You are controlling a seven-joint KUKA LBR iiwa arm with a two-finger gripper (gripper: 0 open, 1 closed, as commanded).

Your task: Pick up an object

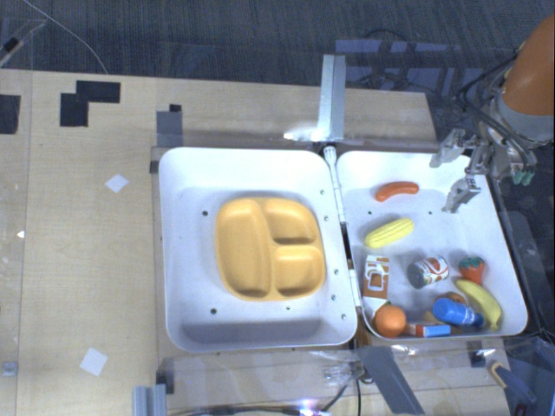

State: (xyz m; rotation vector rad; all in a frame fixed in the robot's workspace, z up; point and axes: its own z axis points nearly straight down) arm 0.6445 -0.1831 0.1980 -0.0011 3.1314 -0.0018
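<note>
My two-finger gripper [462, 167] hovers over the far right corner of the right white bin [517, 258], fingers spread apart and holding nothing. I judge this the approach step: no object chosen yet, so next I must descend over one. Closest, just left of the gripper, lies the orange-red toy sausage [396, 191], long axis running left-right, slightly tilted. Below it, the yellow plastic corn cob [388, 230] points likewise.

Two bins [199, 232], one tray [269, 248]
</note>
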